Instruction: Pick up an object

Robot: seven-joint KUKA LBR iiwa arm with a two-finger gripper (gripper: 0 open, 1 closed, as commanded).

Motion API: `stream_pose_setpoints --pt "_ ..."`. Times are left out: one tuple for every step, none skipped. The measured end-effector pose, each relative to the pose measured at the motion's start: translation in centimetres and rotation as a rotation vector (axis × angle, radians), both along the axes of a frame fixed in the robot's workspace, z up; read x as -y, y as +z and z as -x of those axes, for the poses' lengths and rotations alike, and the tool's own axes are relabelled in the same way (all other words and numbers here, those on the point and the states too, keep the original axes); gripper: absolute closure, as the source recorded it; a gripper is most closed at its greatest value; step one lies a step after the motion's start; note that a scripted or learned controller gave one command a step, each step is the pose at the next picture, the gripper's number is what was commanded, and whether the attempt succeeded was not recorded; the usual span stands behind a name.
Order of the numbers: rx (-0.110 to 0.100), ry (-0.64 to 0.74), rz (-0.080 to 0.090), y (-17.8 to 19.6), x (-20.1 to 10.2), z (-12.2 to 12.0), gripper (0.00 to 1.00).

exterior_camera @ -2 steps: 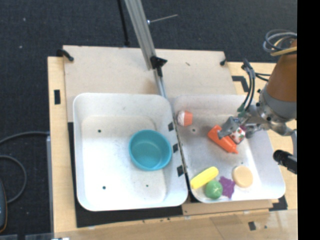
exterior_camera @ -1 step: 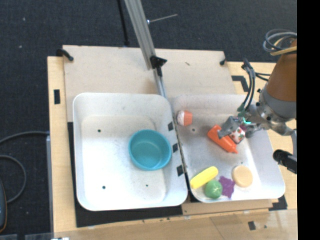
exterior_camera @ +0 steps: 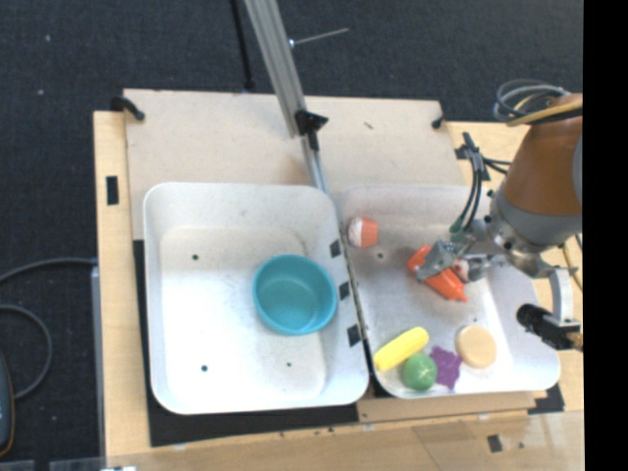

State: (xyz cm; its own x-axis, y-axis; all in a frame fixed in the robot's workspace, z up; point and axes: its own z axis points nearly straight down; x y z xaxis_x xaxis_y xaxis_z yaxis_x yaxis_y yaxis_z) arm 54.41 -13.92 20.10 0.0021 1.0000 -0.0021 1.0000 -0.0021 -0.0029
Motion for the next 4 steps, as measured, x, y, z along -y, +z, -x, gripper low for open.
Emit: stream_pose_setpoints --pt "0.000 0.000 0.000 -4.2 0.1 0.2 0.00" --pt "-0.002 0.000 0.000 -9.5 0.3 0.3 0.00" --pt "0.007 -0.006 -0.002 -8.1 0.3 0.1 1.00" --pt "0.009 0.002 -0.001 -3.8 0.3 0.0 1.00"
